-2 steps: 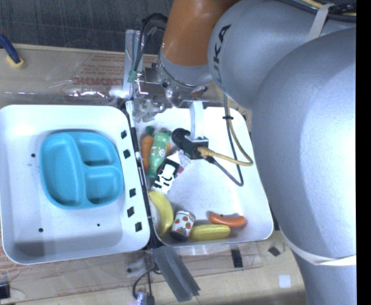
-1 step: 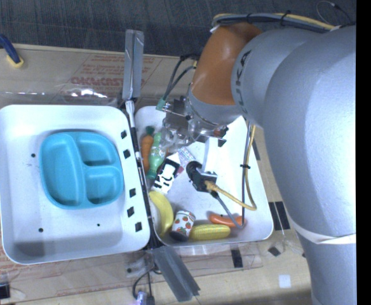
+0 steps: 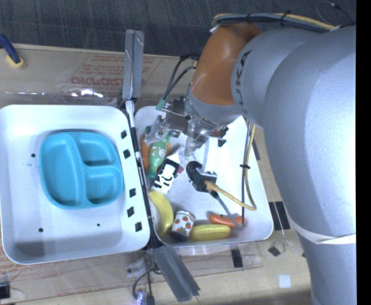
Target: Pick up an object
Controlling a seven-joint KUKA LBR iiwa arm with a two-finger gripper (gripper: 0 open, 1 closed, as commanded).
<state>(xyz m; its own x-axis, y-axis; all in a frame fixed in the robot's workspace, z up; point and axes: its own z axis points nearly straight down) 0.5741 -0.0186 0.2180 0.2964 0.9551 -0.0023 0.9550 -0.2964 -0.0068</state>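
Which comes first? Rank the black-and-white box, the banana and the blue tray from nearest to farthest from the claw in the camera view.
Measured from the claw in the right bin:
1. Black-and-white box, just below-left of it, same bin.
2. Banana, lower down along that bin's left wall.
3. Blue tray, away to the left, in the other bin.

One fixed overhead camera, slanted down over both white bins, arm from right.
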